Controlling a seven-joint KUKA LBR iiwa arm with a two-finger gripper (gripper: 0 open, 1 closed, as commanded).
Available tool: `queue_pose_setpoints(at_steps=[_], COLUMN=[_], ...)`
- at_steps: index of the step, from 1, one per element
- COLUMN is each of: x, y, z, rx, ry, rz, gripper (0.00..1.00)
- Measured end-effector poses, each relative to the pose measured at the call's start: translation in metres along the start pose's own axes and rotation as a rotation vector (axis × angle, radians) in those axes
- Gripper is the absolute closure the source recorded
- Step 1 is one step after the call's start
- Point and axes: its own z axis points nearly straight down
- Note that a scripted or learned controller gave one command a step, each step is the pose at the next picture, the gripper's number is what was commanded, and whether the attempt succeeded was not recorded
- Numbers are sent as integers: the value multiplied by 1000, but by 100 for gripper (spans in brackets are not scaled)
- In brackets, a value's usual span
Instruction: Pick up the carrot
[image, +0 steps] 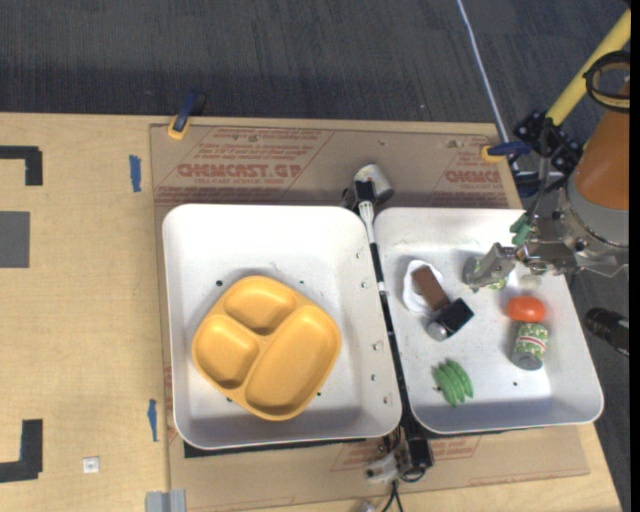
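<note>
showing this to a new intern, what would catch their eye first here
The big yellow divided plate in the left bin dominates. In the right bin, small items are scattered: an orange-topped piece, a green one near the front, with the gripper hovering near the back.

- a light tan wooden bench (80, 330) carries everything, with black tape marks near its left edge and short blue tape strips (135, 172) beside the cardboard.
- a flat brown cardboard sheet printed with red lettering (260, 165) lies on the bench, under both bins.
- a shallow white plastic bin on the left (190, 260) rests on that cardboard.
- a second shallow white plastic bin on the right (575, 400) sits just beside it, their inner rims touching along a dark seam.
- a yellow and blue clamp (185, 113) grips the cardboard's far left corner; another (500, 150) sits at the far right corner.
</note>
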Motion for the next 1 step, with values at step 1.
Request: queue_pose_setpoints(at_steps=[1], x=[50], y=[-40], z=[93], rx=[0], ry=[0], rz=[-221], gripper=[0])
